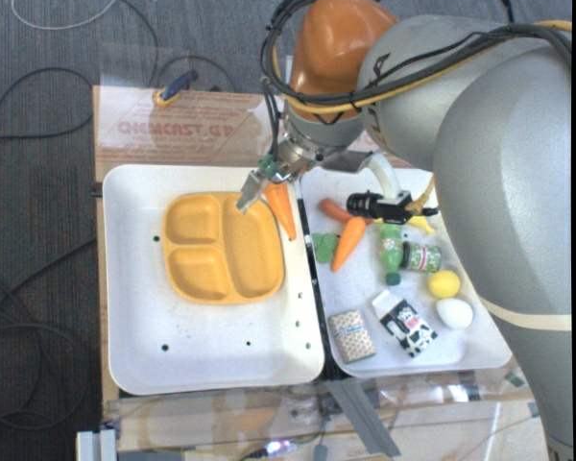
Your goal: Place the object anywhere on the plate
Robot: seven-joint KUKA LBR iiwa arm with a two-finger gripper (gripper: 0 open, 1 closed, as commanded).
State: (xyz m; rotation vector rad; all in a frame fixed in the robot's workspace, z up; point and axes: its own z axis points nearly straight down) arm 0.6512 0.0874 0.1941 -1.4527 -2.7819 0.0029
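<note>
- Reaching in from the right, the grey arm with its orange band (338, 41) angles down over the seam between the two shallow white bins, wrist tilted toward the left bin (134, 286).
- Its two-finger gripper (259, 182) hangs at the upper right corner of the yellow three-compartment plastic plate (226, 248); whether the fingers are parted or closed cannot be told.
- An orange toy carrot (282, 207) lies just beside the gripper, along the plate's right rim.
- The right bin (480, 353) holds a second orange carrot (348, 243), a green bottle (392, 248), a yellow lemon (444, 284), a white egg (453, 312) and a black-and-white carton (406, 325).
- Faint red lettering on the cardboard sheet (173, 130) behind the bins is unreadable.
</note>
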